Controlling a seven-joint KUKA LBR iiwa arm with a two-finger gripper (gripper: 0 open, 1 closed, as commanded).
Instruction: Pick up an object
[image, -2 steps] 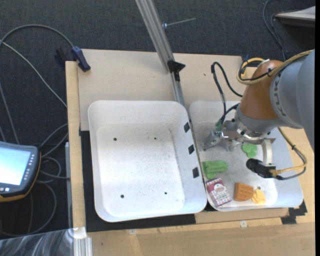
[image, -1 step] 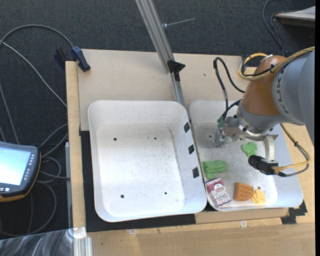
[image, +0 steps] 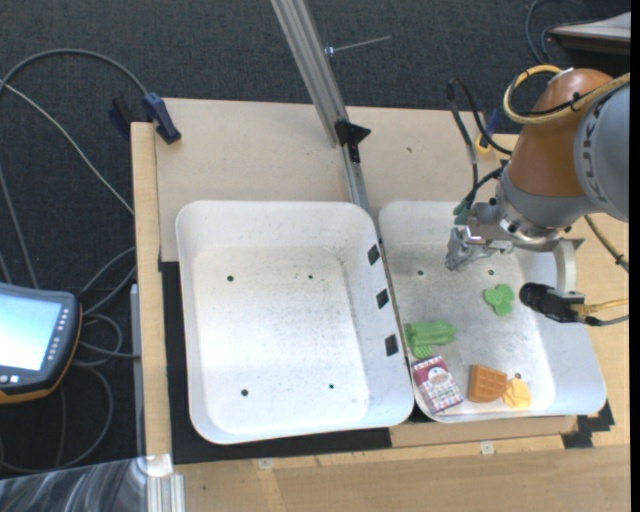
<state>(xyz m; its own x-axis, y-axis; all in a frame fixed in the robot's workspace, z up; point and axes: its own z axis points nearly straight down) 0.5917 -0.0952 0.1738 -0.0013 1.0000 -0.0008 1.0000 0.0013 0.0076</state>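
White left bin (image: 215, 225) sits on the surface (image: 250, 140); in the right bin (image: 400, 225), a green block (image: 430, 335), patterned packet (image: 437, 386), orange piece (image: 487, 383) and yellow piece (image: 517, 393) crowd the near edge; the pincer (image: 462, 250) points down mid-bin, grip state unclear; green lump (image: 499, 298) beside it; grey arm (image: 570, 150) bends in from right.

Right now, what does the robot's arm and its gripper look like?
The arm is rounded and grey, with a broad orange band above the wrist. Yellow and dark cables loop around its top. The gripper is small, metallic grey, with a green spot near its mount. A black cylindrical part sticks out below the wrist.
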